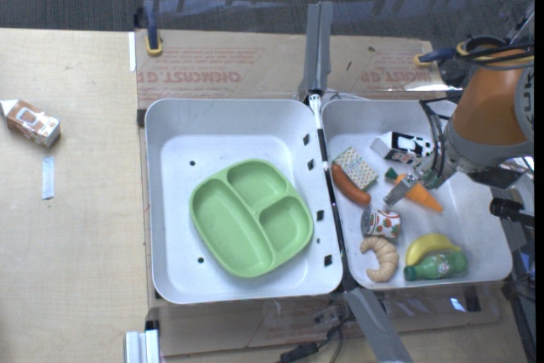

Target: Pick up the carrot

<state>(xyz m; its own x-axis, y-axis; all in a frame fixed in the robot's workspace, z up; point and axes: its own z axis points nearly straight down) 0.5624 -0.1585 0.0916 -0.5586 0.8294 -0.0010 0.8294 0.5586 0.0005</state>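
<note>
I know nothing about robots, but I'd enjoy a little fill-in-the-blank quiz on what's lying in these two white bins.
1. The divided plate in the left bin is coloured ____.
2. The croissant lies in the ____ bin.
3. The gripper sits right beside the orange ____.
4. Just above the green bottle lies a yellow ____.

Missing words: green; right; carrot; banana

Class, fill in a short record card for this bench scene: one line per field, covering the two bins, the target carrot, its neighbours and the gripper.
left bin: green divided plate
right bin: toy foods
target: carrot, orange, lying near the bin's middle
gripper: low over the carrot's left end
near front wall: croissant, banana, green bottle
left of carrot: sausage
</note>
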